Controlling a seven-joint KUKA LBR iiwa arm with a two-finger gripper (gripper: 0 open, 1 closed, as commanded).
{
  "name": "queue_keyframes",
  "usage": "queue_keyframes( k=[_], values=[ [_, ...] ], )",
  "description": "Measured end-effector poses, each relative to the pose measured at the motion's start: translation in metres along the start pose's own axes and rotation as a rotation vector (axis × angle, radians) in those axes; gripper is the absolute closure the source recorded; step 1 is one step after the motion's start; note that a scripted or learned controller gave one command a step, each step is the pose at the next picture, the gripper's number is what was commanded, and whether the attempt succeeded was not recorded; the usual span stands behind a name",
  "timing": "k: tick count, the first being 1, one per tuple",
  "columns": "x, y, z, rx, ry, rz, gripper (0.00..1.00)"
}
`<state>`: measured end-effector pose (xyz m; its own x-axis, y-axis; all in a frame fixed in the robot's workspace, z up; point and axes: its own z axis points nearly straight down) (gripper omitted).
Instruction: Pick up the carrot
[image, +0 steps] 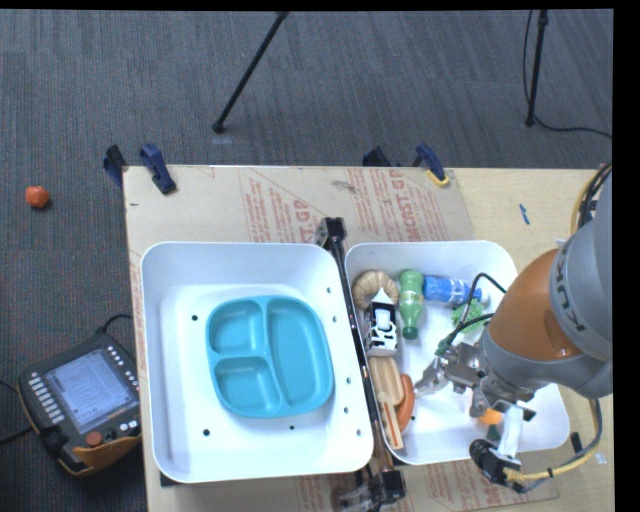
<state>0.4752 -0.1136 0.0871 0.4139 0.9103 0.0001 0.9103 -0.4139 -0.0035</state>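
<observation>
Camera view: the hand, fingers apart and holding nothing, hangs just beside the carrot in the right bin.

A cardboard-topped bench bears two white bins side by side.
</observation>
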Motion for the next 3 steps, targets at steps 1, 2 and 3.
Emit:
queue_keyframes(
  k=[1, 2, 3],
  values=[
    [-0.071, 0.034, 0.000, 0.018, 0.025, -0.101, 0.00],
    [-0.076, 0.036, -0.046, 0.005, 0.009, -0.334, 0.00],
    [-0.070, 0.065, -0.009, -0.001, 0.000, -0.744, 0.00]
  ],
)
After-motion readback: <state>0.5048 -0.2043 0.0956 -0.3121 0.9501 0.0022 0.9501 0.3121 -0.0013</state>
